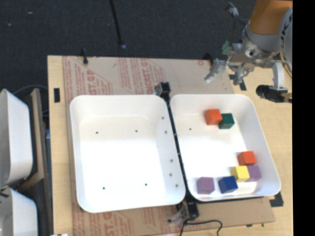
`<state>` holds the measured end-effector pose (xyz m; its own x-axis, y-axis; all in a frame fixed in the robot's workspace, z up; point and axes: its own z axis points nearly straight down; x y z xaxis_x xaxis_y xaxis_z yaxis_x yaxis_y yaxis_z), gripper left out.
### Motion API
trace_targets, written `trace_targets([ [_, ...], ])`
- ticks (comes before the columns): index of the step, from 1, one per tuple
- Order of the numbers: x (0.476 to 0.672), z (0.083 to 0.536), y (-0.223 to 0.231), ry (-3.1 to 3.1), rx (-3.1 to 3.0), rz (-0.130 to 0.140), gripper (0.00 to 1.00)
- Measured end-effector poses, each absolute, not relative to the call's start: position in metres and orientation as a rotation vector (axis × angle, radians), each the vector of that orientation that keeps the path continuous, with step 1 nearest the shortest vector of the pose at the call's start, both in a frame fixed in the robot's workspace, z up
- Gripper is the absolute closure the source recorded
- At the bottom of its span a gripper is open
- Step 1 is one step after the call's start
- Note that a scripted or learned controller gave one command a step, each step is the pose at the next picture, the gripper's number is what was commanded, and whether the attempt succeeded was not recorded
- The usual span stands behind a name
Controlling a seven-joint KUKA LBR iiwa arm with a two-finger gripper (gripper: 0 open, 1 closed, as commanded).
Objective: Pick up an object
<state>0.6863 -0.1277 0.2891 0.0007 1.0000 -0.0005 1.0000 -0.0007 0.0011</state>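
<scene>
You are at the approach step: the jaws (227,72) hang above the tabletop (123,73) past the far rim of the right bin (261,132), seemingly spread with nothing between them, though the view is too blurred to be sure. The nearest candidates, the orange cube (213,116) touching the green cube (227,121), lie just inside. Next you must move over one and descend.

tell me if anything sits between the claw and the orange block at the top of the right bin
Nothing visible does. The claw hangs above the bench beyond the right bin's far rim, and the orange block lies just inside it, touching only the green block on its right.
</scene>
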Motion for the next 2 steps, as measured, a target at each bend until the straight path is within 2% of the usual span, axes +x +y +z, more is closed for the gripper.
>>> trace_targets([
  [1,0.650,0.166,-0.153,2.223,2.230,-0.010,0.00],
  [2,0.653,0.183,-0.152,2.219,2.221,0.002,1.00],
])
